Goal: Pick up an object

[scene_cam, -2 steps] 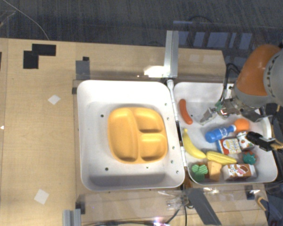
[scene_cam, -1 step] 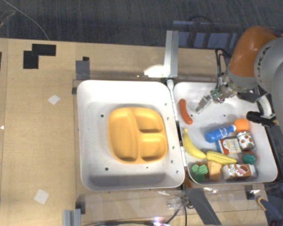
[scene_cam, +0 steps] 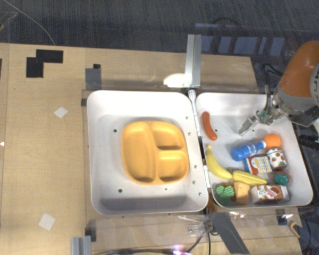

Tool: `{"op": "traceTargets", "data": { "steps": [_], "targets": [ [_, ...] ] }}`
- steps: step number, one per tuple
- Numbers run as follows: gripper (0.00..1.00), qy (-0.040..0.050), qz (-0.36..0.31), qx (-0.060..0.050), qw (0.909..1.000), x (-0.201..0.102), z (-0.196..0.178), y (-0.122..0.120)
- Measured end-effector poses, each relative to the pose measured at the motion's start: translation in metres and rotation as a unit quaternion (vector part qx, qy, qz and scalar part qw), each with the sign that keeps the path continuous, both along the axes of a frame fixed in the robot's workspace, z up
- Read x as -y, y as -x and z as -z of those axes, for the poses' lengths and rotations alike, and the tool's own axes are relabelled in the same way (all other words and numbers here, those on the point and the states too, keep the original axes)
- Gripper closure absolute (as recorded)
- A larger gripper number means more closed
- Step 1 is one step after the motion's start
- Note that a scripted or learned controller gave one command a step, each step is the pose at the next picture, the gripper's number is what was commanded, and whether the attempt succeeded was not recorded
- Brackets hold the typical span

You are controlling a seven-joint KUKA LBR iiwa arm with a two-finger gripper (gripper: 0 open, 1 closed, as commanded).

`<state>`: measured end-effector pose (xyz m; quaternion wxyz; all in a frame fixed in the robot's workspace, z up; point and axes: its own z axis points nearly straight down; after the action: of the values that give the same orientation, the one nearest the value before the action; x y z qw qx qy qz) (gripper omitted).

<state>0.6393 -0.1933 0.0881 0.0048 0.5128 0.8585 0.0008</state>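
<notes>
My gripper (scene_cam: 255, 121) hangs over the back part of the right bin (scene_cam: 228, 104), its fingers (scene_cam: 246, 125) spread open with nothing between them. Just below it lie a blue bottle (scene_cam: 249, 151) and an orange (scene_cam: 273, 141). A red sausage (scene_cam: 209, 126) lies to its left near the bin's left wall. Toward the front sit a banana (scene_cam: 217, 166), a yellow corn cob (scene_cam: 249, 177), small food cartons (scene_cam: 260, 164) and a green broccoli piece (scene_cam: 224, 191).
The left bin (scene_cam: 103, 116) holds a yellow divided plate (scene_cam: 153, 152). The arm's orange band (scene_cam: 303, 70) stands over the right bin's back right corner. A metal post (scene_cam: 193, 57) rises behind the wall between the bins.
</notes>
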Motion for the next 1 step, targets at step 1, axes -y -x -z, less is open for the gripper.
{"op": "traceTargets", "data": {
  "steps": [1],
  "targets": [
    [0.00, -0.0014, 0.101, 0.001, 0.9949, 0.0118, -0.0241, -0.0326]
  ]
}}
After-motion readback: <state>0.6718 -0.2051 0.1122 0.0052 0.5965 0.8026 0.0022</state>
